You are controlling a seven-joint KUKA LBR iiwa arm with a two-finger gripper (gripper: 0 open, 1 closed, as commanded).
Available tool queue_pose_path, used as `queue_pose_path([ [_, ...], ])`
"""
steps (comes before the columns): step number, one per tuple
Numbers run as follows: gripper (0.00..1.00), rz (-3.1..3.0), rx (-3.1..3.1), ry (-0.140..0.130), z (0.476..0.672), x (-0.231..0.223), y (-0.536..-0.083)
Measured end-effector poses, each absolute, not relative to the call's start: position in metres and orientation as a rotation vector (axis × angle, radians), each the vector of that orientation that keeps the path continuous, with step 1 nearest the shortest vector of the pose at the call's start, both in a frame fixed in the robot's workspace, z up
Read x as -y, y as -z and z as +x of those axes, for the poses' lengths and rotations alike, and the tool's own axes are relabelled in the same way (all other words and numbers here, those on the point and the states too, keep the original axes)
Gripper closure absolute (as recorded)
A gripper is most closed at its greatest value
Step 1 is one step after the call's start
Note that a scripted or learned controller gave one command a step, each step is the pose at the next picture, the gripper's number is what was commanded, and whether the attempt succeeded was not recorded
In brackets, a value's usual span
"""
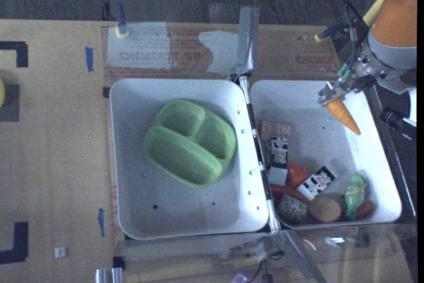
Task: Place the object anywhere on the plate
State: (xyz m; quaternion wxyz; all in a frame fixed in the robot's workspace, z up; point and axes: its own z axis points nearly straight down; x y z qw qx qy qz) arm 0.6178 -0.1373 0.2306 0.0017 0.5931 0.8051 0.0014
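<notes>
The gripper (334,97) hangs over the upper right part of the right bin (391,199), its fingers closed on the thick end of an orange toy carrot (345,114) that points down and right. Below it, along the bin's lower edge, lie a potato (324,208), small cartons and other toy food. The green divided plate (190,141) sits in the left bin (132,202), well apart from the carrot.

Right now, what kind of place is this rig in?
Probably a robotics lab pick-and-place cell: two white bins on a taped bench, toy food in the right one, a green divided plate in the left, and an arm's gripper above them.
</notes>
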Motion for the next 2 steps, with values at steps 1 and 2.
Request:
queue_pose_path([
  [1,1.0,1.59,-2.71,-0.001,0.5929,0.0696,-0.1851],
  [2,0.0,1.59,-2.71,-0.001,0.593,0.0698,-0.1852],
])
